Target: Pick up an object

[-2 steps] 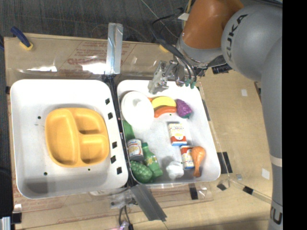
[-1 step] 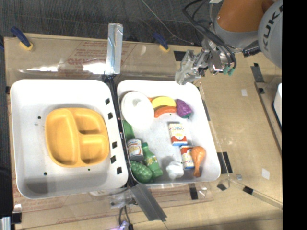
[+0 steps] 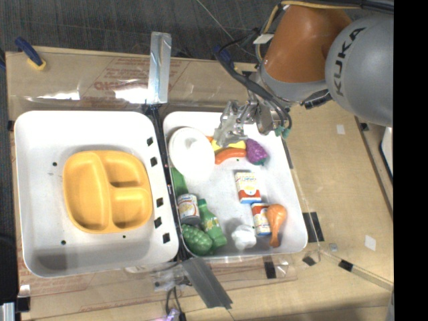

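Hovering low over the right white bin (image 3: 294,206), the metal end effector (image 3: 234,127) sits above a purple grape bunch (image 3: 256,151); its grip state is unclear, nothing lifted yet.

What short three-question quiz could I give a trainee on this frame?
1. True or false: the yellow divided tray lies in the left bin.
2. Which toy lies nearest the pincer: (a) purple grapes, (b) green corn, (c) small can?
3. Fill in: the white round bowl sits in the ___ bin.

Key: 1 true; 2 a; 3 right.
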